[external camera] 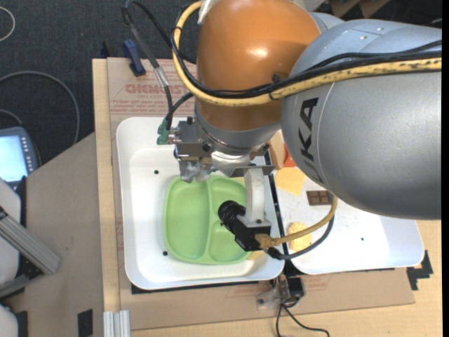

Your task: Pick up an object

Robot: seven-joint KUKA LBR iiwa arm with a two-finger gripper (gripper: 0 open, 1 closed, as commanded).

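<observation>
A light green divided plate (189, 223) lies flat in the left white bin (140, 188), filling most of its floor. My gripper (221, 181) hangs low over the far edge of this plate, under the orange wrist band and grey arm that cover the middle of the view. The wrist hides where the gripper meets the plate. A black cable connector (235, 225) on the arm hangs over the plate's right compartment.
In the right bin (393, 251), close to the divider, lie a yellow-orange flat piece (291, 181), a small brown block (319, 199) and a yellow item (299, 234). The arm hides much of that bin. Cardboard (112, 104) surrounds both bins.
</observation>
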